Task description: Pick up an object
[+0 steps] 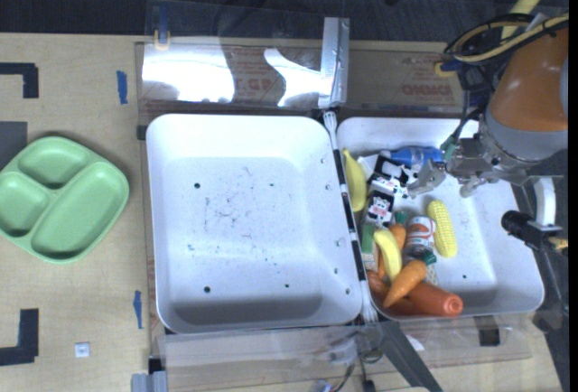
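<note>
The right bin (pixel 483 277) holds a pile of toys along its left side. At the top lie a yellow banana (pixel 355 182), a black-and-white cow toy (pixel 388 181) and a blue bottle (pixel 408 154). Below them are a corn cob (pixel 442 228), a small can (pixel 418 238), a second banana (pixel 388 251) and two carrots (pixel 405 283) (pixel 439 301). My gripper (pixel 433 173) reaches in from the right, low over the bin's upper part, right beside the blue bottle and the cow toy. I see nothing lifted from the pile.
The left bin (pixel 239 291) sits beside the right one, with a raised divider (pixel 346 200) between them. A green sectioned plate (pixel 59 197) lies on the bench at far left. A clear panel (pixel 244 65) stands behind the bins. Cables (pixel 479 42) hang near the arm.
</note>
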`<move>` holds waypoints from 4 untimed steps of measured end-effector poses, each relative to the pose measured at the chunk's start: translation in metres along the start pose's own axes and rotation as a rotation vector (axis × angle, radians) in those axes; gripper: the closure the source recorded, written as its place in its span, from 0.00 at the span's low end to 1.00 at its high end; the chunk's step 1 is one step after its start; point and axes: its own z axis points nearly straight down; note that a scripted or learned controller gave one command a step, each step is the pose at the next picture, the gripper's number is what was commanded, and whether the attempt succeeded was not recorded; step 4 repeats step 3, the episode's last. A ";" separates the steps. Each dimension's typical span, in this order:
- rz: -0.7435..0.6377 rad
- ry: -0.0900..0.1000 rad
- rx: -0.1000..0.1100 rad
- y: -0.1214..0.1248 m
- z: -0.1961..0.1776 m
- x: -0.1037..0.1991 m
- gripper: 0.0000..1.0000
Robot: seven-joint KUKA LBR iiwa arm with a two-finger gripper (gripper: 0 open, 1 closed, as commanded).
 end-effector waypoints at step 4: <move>-0.402 -0.002 -0.003 -0.009 -0.005 0.048 1.00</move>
